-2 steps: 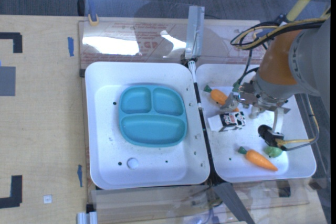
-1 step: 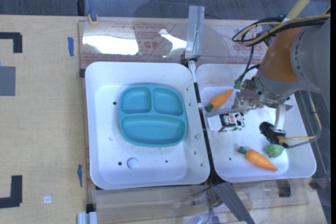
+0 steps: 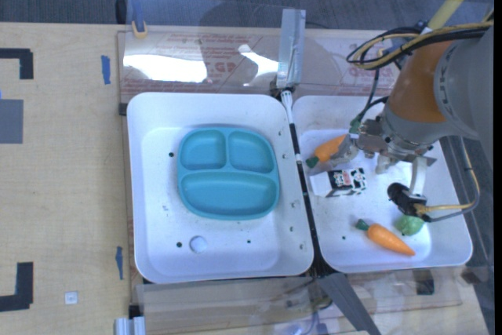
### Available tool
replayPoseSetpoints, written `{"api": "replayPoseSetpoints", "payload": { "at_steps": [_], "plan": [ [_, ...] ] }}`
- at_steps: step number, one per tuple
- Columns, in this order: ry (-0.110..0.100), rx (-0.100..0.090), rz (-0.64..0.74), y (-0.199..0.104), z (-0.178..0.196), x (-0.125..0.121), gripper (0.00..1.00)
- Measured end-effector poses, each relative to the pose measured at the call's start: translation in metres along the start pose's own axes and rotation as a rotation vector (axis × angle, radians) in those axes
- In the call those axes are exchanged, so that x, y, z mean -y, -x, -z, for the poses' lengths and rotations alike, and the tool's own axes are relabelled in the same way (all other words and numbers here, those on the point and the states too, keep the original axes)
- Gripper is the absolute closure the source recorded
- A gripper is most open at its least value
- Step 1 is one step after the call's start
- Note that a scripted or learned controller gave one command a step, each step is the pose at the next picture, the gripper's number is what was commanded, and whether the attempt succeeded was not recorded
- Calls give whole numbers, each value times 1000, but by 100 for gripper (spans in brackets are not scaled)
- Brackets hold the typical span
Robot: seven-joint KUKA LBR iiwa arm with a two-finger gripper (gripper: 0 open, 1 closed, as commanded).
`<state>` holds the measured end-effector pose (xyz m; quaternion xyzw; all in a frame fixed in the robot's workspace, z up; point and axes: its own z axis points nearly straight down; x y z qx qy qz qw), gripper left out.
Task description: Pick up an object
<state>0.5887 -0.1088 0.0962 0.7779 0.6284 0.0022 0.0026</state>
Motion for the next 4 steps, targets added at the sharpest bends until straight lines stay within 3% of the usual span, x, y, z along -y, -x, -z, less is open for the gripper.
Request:
{"api": "replayPoseSetpoints", "payload": {
  "at_steps": [1,2,3,4],
  "plan": [
    [-3,-1,53,0,-9,61,0],
    [0,-1,338,7,-9,69,0],
    [0,0,277,-9,-9,16,0],
    [-54,-1,148,2,-14,-72,0]
  ]
}}
